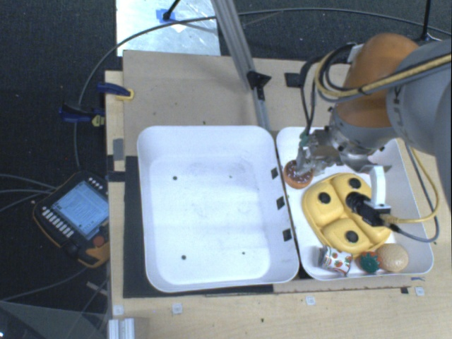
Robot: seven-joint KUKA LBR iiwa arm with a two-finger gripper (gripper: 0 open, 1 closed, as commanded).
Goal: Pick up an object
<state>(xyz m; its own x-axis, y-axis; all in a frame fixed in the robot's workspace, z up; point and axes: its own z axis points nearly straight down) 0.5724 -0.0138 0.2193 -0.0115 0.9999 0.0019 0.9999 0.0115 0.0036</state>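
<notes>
Fingertips of my gripper (305,162) sit low at the left wall of the right bin (417,210), right above a small brown round object (297,174) with a pale ring on it. How far the tips are spread I cannot tell; my own wrist housing covers them from this angle, and nothing is plainly between them.

From my tips the brown piece lies toward 7 o'clock, just beside them, maybe touching. It looks roughly round, so I judge it has no long axis to line up with; any closing direction should do, though the bin wall at 9 o'clock leaves little room on that side.

Other candidates lie farther off: a large yellow moulded object (342,212) with dark spots toward 4 o'clock, near me, its long axis running from 11 to 5. Beyond it, along the bin's near edge at 5 o'clock, sit a small white patterned piece (337,260), a green item (369,263) and a tan ball (393,257), close together. The left bin (159,147) is at 9 o'clock.

My judgement: the brown piece is the nearest target, and the coming move is a short drop toward 7 o'clock, with the wall as the main risk.
</notes>
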